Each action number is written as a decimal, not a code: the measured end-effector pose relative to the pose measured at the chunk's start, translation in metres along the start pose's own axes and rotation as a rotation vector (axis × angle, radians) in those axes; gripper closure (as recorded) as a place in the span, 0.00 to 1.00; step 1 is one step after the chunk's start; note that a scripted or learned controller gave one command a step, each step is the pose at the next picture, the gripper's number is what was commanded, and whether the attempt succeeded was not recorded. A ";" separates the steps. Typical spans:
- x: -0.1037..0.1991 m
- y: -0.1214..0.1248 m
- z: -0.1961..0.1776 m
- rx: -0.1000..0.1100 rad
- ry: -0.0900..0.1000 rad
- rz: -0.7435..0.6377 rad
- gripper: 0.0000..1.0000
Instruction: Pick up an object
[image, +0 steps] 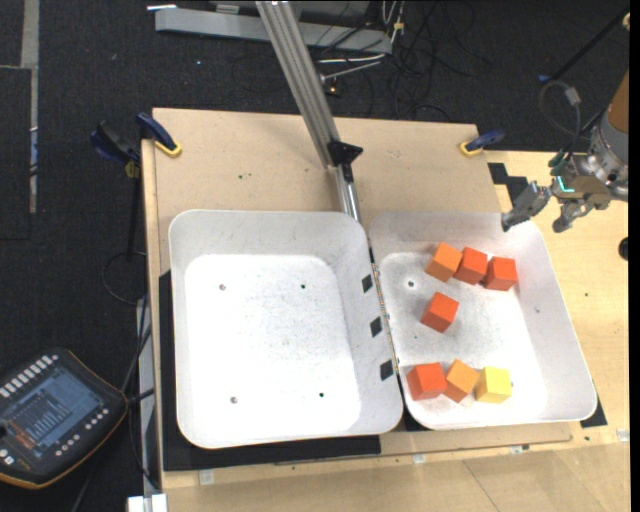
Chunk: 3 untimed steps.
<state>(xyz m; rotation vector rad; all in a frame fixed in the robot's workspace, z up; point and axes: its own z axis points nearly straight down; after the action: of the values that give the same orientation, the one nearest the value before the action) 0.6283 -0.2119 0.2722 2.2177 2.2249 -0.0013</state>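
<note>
Plainly, seven small cubes (440, 311), orange, red and yellow; gripper (545, 208) spread apart.

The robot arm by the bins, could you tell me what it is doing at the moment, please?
The arm's gripper is open and hangs above the top right corner of the right bin, holding nothing. Seven blocks lie in that bin: three in a row near the top, the nearest being the red block, one alone in the middle, and three near the bottom. None has been picked up yet.
</note>
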 end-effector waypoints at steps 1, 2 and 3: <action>0.007 -0.008 0.058 0.005 0.002 0.002 0.00; 0.004 -0.017 0.109 0.000 0.000 0.004 0.00; 0.008 -0.018 0.152 0.002 0.001 0.003 0.00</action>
<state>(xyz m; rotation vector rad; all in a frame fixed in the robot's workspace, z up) 0.6102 -0.2042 0.1205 2.2227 2.2231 -0.0031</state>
